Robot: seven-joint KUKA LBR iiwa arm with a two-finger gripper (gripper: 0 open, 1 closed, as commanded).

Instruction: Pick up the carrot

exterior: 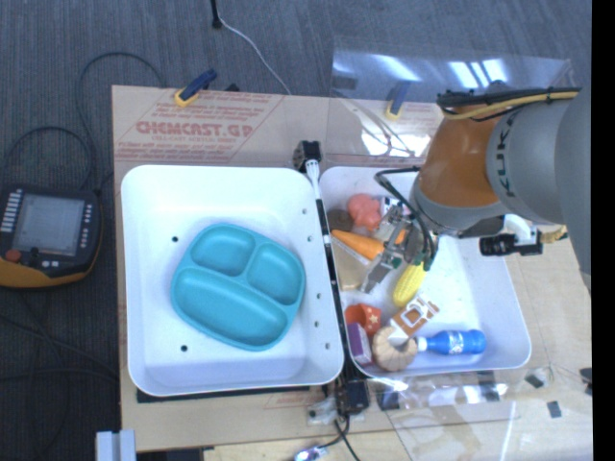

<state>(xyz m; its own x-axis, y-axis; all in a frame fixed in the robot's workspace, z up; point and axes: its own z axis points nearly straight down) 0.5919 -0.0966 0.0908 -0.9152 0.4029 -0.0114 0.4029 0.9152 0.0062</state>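
Now gripper (pixel 396 254) is hovering part-open, holding nothing; carrot (pixel 356 244) is lying just left of fingers, probably light, stiff, slick; grab mid-body.

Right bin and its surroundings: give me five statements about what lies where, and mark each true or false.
1. The carrot lies in the right bin. True.
2. The blue divided plate sits in the right bin. False: it sits in the left bin.
3. The pincer is over the right bin, close beside the carrot. True.
4. The blue bottle stands upright. False: it lies on its side near the bin's front edge.
5. The yellow corn cob lies in the left bin. False: it lies in the right bin, next to the pincer.
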